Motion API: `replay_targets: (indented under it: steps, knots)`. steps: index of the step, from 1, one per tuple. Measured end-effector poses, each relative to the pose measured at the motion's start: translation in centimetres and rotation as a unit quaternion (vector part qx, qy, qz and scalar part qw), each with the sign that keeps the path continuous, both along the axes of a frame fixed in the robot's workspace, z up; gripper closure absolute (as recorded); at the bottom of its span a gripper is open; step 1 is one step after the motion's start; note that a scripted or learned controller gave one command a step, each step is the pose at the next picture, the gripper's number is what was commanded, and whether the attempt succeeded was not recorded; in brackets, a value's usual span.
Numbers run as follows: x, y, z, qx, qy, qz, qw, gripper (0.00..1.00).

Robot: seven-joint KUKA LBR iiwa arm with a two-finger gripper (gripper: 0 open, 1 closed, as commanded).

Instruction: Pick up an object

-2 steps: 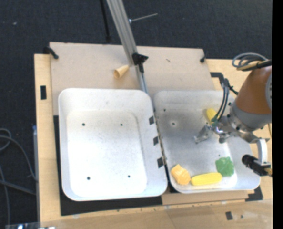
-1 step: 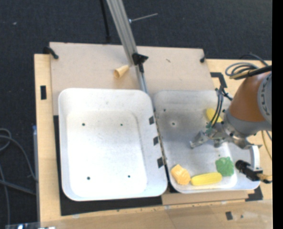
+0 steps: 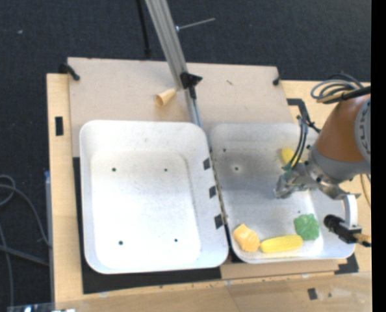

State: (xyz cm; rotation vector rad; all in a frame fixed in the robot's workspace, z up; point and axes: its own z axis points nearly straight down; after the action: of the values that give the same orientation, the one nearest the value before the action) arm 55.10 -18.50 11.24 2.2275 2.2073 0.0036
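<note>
A slanted grey aluminium rail (image 3: pixel 169 41) crosses the flat tan wooden board (image 3: pixel 128 86), where a small tan cone-shaped piece (image 3: pixel 165 97) lies. Black cables (image 3: pixel 4 203) coil on the dark carpet (image 3: pixel 63 18).

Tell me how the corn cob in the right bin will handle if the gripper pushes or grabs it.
The corn cob lies on its side and looks rounded, so a sideways push would probably roll it. It rests near the bin's front wall, which may crowd the fingers. It looks like a toy, likely light and stiff.
</note>
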Motion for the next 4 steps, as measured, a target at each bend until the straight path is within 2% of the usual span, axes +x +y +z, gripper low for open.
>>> replay_targets:
  steps: [1,2,3,4]
  knots:
    - [0.5,-0.8,6.2,-0.0005,-0.001,0.003,1.0,1.0]
    - [0.9,-0.4,12.5,-0.0004,-0.002,0.006,1.0,1.0]
    - [1.0,-0.5,14.8,0.0003,0.001,0.007,1.0,1.0]
    - [0.9,3.9,14.0,0.0008,0.002,0.007,1.0,1.0]
